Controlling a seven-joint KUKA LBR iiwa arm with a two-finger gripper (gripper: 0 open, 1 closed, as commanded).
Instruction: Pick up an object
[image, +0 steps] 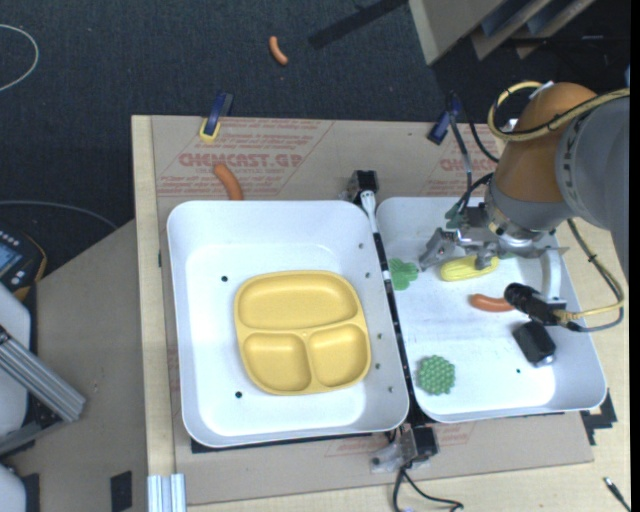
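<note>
While your pincer (462, 252) hangs over the right bin (570, 385), its grip unreadable, a banana (470, 268) lies just at its 5 o'clock.

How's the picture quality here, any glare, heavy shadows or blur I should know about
Camera view: lighting is even and soft; the white bins look bright but keep their edges, with only faint shadows beside the yellow divided tray. The orange band on the arm carries a mild highlight. Small items such as the green ball look slightly soft and coarse.
</note>
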